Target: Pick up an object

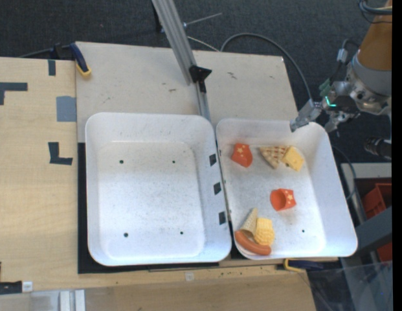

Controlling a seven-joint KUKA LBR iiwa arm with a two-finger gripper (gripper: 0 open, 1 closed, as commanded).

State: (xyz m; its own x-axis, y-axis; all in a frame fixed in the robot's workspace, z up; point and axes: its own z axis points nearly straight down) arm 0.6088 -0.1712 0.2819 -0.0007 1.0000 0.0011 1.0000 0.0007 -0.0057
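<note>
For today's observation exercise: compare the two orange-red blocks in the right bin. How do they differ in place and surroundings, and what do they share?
The upper orange-red block lies near the bin's left wall, in the upper part of the right bin; the lower orange-red block sits nearer the middle. The upper block has the waffle-patterned wedge to its right; the lower block stands apart from everything. Both are small, orange-red and similar in size.

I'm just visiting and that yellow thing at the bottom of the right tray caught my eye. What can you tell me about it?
The yellow corn piece looks like a plastic toy, bumpy with kernel rows and a pale cone-shaped husk end pointing up-left. It lies on its side in the near left corner of the right bin, resting against an orange-red sausage-like toy beside the rim. Nothing grips it.
</note>
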